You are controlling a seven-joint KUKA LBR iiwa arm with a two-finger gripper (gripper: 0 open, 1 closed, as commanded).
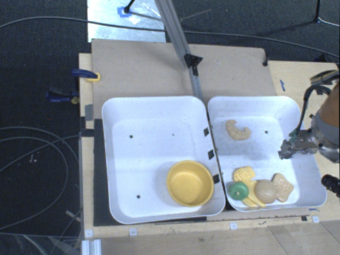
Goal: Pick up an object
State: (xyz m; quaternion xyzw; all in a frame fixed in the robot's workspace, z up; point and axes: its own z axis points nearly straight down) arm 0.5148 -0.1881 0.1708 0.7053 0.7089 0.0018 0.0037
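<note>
In the right bin a tan curved piece lies near the back middle. At the front lie a yellow corn piece, a green round piece, a beige lump and a tan waffle-like piece, packed close together. A yellow bowl sits at the front right of the left bin. My gripper hangs over the right bin's right side, above the bin floor, behind the front cluster. Nothing is visible between its fingers.
The arm's grey wrist and orange band come in over the right bin's right wall. A slanted metal pole crosses the brown board behind the bins. Black clips sit along the seam between the bins.
</note>
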